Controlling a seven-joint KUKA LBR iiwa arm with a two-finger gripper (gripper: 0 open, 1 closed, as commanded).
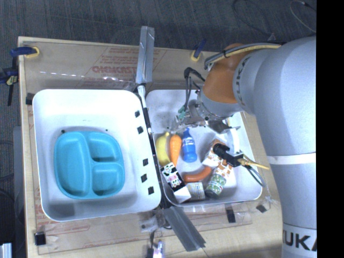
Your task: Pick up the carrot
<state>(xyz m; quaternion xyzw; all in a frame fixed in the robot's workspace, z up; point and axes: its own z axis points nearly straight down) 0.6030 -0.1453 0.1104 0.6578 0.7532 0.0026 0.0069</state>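
Note:
The carrot (pixel 175 149) is a short orange piece lying lengthwise in the right bin (pixel 161 104). It rests between a yellow banana (pixel 162 149) on its left and a small blue bottle (pixel 188 147) on its right, touching or nearly touching both. My gripper (pixel 181 116) hangs over the far part of that bin, a little beyond the carrot and slightly to its right. Nothing shows between its tips.
Near the front wall of the right bin lie a red-orange sausage (pixel 198 174), a black-and-white patterned box (pixel 171 176), a green can (pixel 216 185) and a white carton (pixel 224 168). The left bin (pixel 45 104) holds a blue divided plate (pixel 90 163).

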